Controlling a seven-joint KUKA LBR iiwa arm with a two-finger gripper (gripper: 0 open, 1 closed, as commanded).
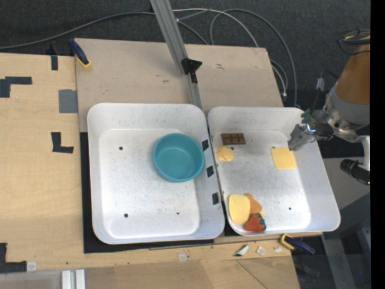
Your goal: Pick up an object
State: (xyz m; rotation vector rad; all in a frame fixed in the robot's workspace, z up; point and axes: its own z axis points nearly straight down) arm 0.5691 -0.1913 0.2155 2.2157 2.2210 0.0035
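Several pickable items lie in the right bin (313,179); the yellow slice (283,158) sits just below the gripper (299,137), whose grip state cannot be told. Approach step: it likely must descend onto the slice.

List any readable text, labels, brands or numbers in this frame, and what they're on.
No readable text in the camera view.
Brown bar in the right bin: ridged squares, no lettering legible.
Yellow square, blue bowl in the left bin: plain, no marks.
Small white tags on the bench front edge: too small to read.
Black tape pieces on the bench: shapes, not characters.
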